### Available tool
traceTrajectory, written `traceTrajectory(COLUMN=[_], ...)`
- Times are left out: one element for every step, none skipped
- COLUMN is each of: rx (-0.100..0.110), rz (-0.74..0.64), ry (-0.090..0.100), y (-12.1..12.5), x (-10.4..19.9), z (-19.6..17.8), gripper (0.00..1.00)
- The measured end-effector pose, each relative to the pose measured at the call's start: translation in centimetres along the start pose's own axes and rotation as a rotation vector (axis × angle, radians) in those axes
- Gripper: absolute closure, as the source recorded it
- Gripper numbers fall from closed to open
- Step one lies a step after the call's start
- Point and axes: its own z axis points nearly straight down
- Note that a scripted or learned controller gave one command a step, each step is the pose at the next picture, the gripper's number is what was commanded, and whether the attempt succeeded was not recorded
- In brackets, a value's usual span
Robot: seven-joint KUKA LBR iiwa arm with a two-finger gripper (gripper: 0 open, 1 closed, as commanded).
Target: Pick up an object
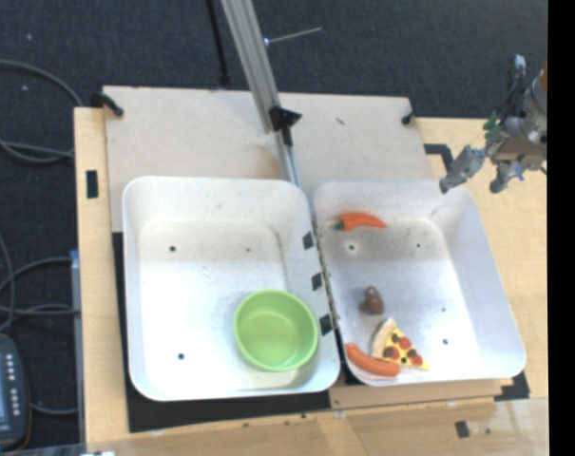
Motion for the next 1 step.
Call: traceTrajectory(rx=[0.001], rz=[0.0], ry=[-0.001], y=[-0.02], x=[-0.05], z=[0.0], gripper=[0.0])
